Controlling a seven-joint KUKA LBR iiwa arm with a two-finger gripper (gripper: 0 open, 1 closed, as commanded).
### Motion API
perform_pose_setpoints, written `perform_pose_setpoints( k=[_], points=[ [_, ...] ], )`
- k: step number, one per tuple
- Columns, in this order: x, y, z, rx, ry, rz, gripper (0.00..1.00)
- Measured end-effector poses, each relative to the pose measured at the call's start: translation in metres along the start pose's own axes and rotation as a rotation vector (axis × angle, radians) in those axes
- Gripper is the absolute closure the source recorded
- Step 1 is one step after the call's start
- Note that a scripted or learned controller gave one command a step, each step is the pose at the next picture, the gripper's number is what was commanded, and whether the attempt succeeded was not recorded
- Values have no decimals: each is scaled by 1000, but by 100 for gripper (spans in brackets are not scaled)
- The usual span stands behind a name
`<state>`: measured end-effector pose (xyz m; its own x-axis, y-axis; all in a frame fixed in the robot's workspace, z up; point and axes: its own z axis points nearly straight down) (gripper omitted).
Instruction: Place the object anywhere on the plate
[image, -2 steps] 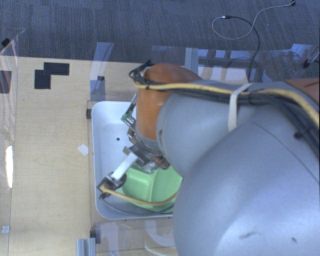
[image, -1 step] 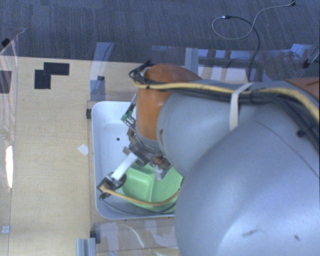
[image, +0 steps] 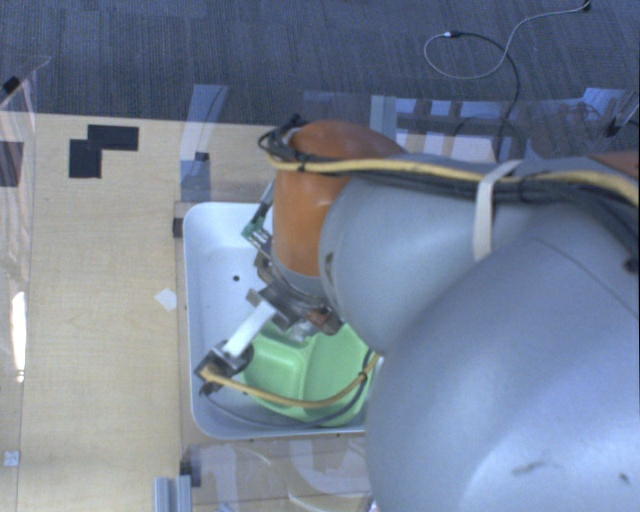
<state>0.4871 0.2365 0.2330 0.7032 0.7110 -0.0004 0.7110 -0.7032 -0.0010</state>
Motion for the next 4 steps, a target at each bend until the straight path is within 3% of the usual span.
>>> perform_pose_setpoints(
  k=[1,2,3,4],
  points=[
    [-2,1,68,1,-1,-179,100],
    [-2,1,67,1,-1,-180,0],
    [0,1,57,1,1,-186,100],
    [0,1,57,1,1,-186,0]
  ],
)
